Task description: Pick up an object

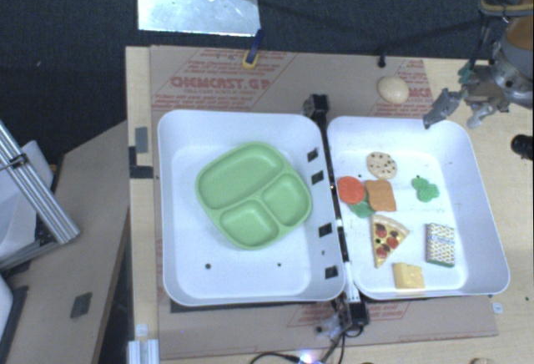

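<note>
Seen from the fixed camera above the bench, the two-finger gripper (pixel 461 109) on the grey arm hangs at the upper right, over the far rim of the right shallow white bin (pixel 476 187), with its two dark fingers spread apart and nothing between them. Inside that right bin lie the small toy food pieces: a round tan cookie with dark chips (pixel 381 164) toward the far side, a red tomato slice (pixel 351 188) just beside an orange-brown rectangular slice of toast (pixel 382 196), with a bit of green leaf (pixel 361 208) tucked under their near edges, and a small green broccoli-like piece (pixel 425 189) off to the right. Nearer the camera sit a triangular pizza slice with red toppings (pixel 387 239), a pale yellow block of cheese (pixel 408 275) and a patterned rectangular packet (pixel 440 244). All of them rest on the bin floor, well apart from the gripper. The left shallow white bin (pixel 179 270) holds a light green plastic plate with three compartments (pixel 254 195), lying flat near its middle. Beyond the bins, a beige egg-shaped object (pixel 393 89) rests on the cardboard sheet (pixel 217 78) that lies under both bins.
</note>
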You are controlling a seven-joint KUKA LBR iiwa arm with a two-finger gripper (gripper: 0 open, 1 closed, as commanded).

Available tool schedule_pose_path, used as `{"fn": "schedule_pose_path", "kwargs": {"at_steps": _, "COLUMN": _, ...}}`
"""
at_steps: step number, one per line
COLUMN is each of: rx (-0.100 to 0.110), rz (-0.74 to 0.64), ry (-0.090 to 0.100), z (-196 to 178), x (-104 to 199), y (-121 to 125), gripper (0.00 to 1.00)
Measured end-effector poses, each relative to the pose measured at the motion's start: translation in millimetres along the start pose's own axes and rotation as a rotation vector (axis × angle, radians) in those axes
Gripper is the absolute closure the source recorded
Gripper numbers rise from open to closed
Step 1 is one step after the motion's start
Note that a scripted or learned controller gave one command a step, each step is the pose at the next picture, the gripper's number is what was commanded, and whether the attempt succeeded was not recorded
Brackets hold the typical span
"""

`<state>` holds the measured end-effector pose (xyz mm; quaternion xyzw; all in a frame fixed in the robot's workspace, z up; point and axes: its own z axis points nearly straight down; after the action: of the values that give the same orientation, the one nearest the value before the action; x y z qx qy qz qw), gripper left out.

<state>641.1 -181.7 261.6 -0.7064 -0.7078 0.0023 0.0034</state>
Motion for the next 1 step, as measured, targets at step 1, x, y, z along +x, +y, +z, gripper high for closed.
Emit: {"fn": "schedule_pose_path", "kwargs": {"at_steps": 1, "rx": -0.010, "rz": -0.002, "ry": -0.002, "z": -6.3, "x": 0.4, "y": 2.0, "gripper": 0.00}}
